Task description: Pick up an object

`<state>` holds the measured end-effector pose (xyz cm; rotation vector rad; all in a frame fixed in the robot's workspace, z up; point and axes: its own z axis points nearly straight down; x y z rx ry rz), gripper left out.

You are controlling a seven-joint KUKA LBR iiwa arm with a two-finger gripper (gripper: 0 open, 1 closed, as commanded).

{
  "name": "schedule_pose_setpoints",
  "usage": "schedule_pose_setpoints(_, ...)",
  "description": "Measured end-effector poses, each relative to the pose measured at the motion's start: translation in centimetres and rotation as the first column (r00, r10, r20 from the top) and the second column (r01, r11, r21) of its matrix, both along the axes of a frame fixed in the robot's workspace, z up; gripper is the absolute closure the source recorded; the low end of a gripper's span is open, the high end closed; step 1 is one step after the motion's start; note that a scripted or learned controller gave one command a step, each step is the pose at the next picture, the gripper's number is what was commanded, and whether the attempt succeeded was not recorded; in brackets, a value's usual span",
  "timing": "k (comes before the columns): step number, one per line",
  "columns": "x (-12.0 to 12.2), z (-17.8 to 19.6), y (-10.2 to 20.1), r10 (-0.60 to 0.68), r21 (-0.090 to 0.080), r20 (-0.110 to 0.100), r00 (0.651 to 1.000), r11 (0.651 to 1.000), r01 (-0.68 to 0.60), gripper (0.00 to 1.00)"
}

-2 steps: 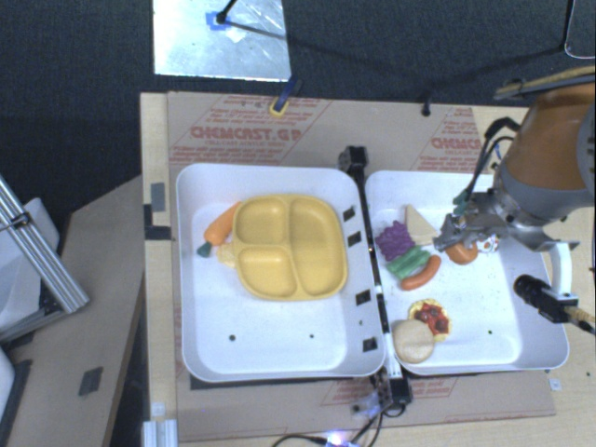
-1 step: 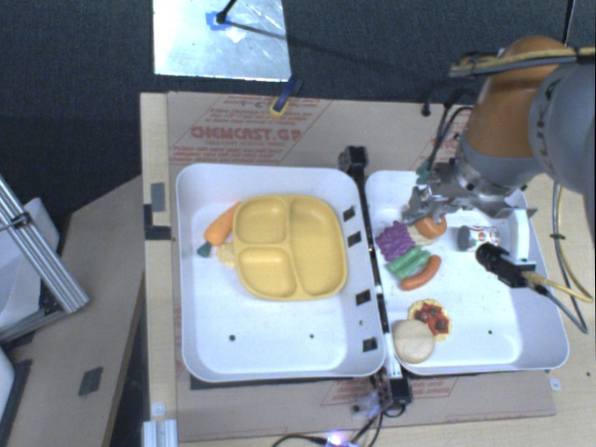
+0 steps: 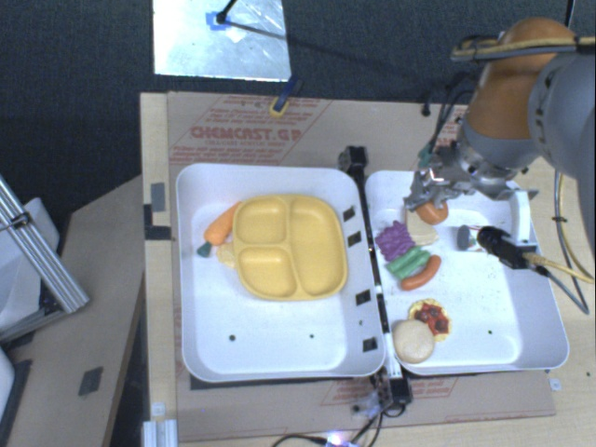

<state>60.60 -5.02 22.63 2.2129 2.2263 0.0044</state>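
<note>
Pincer first: it sits low over the far left part of the shallow white bin on the view's right, right above an orange-brown rounded toy food piece. Its tip appears to touch or nearly touch that piece. I cannot tell whether it is wide, narrow or gripping, because the wrist hides the contact.

The rounded piece rests on the bin floor, against a pale flat slice. Just nearer the camera lie a purple plastic bunch of grapes, a green pod-like piece and a red-orange toy sausage, packed close together. A small grey object lies to their right. Near the front edge sit a yellow slice with red topping and a beige round bun, touching.

The shallow white bin on the view's left holds a yellow three-compartment plastic plate, with an orange toy carrot at its left edge. Both bins stand on a cardboard-covered surface.

As for progress, nothing is visibly lifted clear of the bin. I judge the arm to be at the reach-and-grasp stage, aimed at the orange-brown piece. Securing a grip, if there is none yet, and raising the piece remain to be done.
</note>
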Motion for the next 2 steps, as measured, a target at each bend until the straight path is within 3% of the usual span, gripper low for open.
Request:
schedule_pose_setpoints(1, -0.7, 0.8, 0.9, 0.000, 0.000, -0.002, 1.000, 1.000, 0.000, 1.00)
schedule_pose_setpoints(2, -0.5, -1.2, 1.1, 0.000, 0.000, -0.004, 1.000, 1.000, 0.000, 1.00)
